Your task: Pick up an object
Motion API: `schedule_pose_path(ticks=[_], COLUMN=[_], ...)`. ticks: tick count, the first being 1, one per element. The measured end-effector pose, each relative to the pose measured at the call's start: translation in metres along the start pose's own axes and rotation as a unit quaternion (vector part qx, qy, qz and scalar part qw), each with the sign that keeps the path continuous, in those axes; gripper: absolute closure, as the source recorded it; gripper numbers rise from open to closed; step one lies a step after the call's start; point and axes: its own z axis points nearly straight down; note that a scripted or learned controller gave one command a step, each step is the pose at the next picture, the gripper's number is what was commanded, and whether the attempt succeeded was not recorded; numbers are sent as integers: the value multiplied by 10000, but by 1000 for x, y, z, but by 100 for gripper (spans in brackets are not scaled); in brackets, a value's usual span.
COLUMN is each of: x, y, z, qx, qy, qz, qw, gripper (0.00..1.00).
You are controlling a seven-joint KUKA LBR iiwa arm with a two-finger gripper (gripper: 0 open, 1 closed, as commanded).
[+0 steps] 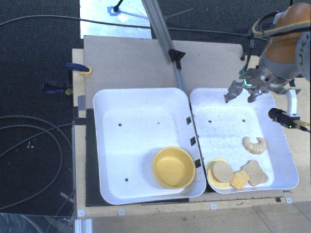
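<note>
Grey fingers (232,91) spread apart, grasping nothing, poised over the right bin's (282,130) far edge. Nearer, well apart inside that bin: croissant (255,144), toast slice (255,173), waffle (238,179), round disc (221,171). Yellow bowl (174,167) in the left bin (112,130) on the counter (131,62).

Bright, even overhead light washes the white bins (146,101) pale (slight glare), with soft focus throughout.

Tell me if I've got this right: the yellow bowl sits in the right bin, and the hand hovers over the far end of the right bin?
Not quite. The camera view shows the yellow bowl in the left bin, near its front right corner. The hand is above the right bin's far end, as you said.
</note>
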Motion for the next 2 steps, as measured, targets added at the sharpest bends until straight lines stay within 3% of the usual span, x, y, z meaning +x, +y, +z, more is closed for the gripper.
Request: schedule_pose_path(ticks=[1,2], x=[0,3], y=[0,3], z=[-1,61], qx=[-8,16], qy=[-1,-1], qz=[-1,1], qw=[10000,10000], gripper=[0,0])
